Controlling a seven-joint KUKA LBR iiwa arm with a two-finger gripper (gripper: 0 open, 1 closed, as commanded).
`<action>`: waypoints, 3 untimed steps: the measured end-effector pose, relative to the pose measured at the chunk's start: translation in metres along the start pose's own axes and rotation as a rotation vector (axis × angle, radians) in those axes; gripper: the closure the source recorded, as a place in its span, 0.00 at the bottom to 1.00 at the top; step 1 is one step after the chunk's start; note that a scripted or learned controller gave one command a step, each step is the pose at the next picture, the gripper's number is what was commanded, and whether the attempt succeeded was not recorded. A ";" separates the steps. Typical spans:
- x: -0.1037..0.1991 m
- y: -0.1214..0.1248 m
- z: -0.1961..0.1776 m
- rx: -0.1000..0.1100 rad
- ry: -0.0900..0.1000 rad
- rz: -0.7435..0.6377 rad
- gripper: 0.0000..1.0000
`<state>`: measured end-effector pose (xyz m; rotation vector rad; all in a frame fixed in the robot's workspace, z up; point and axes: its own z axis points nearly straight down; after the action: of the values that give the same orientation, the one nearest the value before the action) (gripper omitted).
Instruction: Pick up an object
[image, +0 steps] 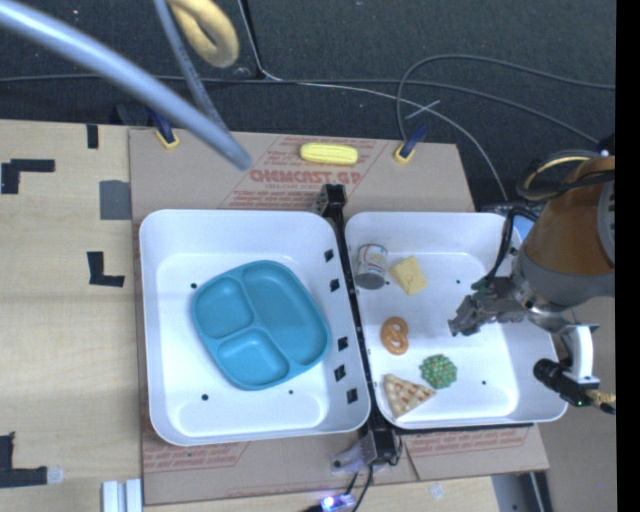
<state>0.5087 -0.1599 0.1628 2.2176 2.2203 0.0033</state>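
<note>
The right bin (500, 235) holds a small metal can (372, 266), a yellow cheese wedge (408, 275), a brown pretzel (394, 335), a green broccoli floret (438, 371) and a pizza slice (405, 394). My gripper (468, 318) hangs over the right half of that bin, right of the pretzel and above the broccoli. Nothing shows between its dark fingers, and their spread is unclear. The arm (565, 245) enters from the right.
The left bin (160, 240) holds a blue divided plate (260, 322). A yellow corn cob (328, 154) lies on the cardboard behind the bins. Clamps, cables and a grey pole sit along the back edge.
</note>
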 end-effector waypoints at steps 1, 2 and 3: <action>0.001 0.001 -0.063 -0.001 -0.001 -0.001 1.00; 0.002 0.001 -0.046 0.007 0.000 0.001 1.00; 0.056 0.012 -0.057 0.004 0.003 -0.006 1.00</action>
<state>0.5201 -0.1037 0.2198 2.2140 2.2305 0.0022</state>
